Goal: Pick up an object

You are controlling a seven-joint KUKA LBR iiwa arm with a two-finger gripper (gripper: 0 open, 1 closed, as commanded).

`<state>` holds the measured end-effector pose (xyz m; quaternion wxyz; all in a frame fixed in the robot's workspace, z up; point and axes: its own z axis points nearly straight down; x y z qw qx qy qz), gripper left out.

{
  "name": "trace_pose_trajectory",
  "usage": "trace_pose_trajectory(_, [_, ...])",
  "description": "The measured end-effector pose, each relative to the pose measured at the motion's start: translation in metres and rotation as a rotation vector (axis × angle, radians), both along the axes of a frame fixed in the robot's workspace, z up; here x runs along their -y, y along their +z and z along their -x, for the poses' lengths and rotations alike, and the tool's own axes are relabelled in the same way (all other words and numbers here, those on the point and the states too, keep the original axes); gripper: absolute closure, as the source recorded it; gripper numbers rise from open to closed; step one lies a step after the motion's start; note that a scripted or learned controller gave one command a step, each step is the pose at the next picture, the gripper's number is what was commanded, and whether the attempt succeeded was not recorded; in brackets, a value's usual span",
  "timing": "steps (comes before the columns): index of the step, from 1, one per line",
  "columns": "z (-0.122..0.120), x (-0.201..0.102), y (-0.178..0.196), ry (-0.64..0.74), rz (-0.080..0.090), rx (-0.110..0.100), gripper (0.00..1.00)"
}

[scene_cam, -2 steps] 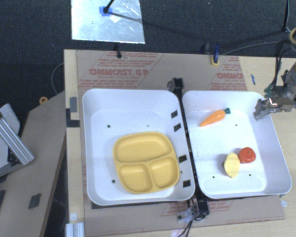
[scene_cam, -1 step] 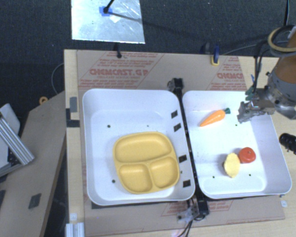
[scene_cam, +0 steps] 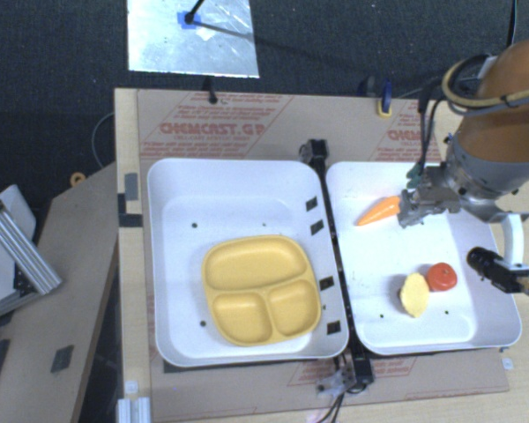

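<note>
The carrot [scene_cam: 379, 210] is a small orange cone (thin tip pointing left), lying in the right bin [scene_cam: 370, 324]. The claw [scene_cam: 413, 211] touches its thick end; whether it grips, I cannot tell.

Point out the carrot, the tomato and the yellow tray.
carrot [scene_cam: 379, 210], camera view, middle of its orange body.
tomato [scene_cam: 441, 278], camera view, centre of its red top.
yellow tray [scene_cam: 251, 267], camera view, its large upper compartment.

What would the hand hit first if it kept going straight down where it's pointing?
Most likely the carrot. The hand points down at the carrot's thick end in the right bin. Height above it is unclear from this single view; it may just clip the end or meet the bin floor.
</note>
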<state>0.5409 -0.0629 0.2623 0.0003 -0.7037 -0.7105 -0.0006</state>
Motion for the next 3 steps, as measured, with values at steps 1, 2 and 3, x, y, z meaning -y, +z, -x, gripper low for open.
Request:
trace_pose_trajectory(1, [0.003, -0.049, 0.002, 0.0, 0.0, 0.001, 1.0])
trace_pose_trajectory(2, [-0.002, -0.107, -0.012, 0.001, 0.0, 0.0, 1.0])
trace_pose_trajectory(3, [-0.006, -0.16, -0.025, 0.0, 0.0, 0.0, 1.0])
